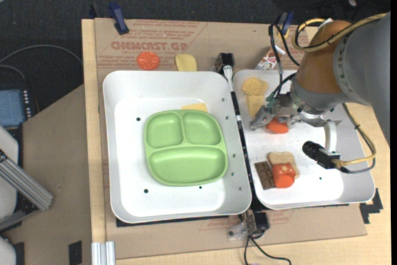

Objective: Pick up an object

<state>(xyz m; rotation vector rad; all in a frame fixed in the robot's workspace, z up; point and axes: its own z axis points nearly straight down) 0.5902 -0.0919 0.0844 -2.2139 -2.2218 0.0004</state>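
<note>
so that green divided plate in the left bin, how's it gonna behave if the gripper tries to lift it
The green divided plate looks like moulded plastic, so probably stiff and light for its size. It lies flat on the left bin floor with a low rim, so a grasp from above may slip off. Its glossy surface suggests it would slide rather than tip when pushed.

Dark carpet floor (49,3), brown bench board (155,37)

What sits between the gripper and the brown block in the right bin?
In the camera view, bare white bin floor separates the gripper from the brown block.
</note>
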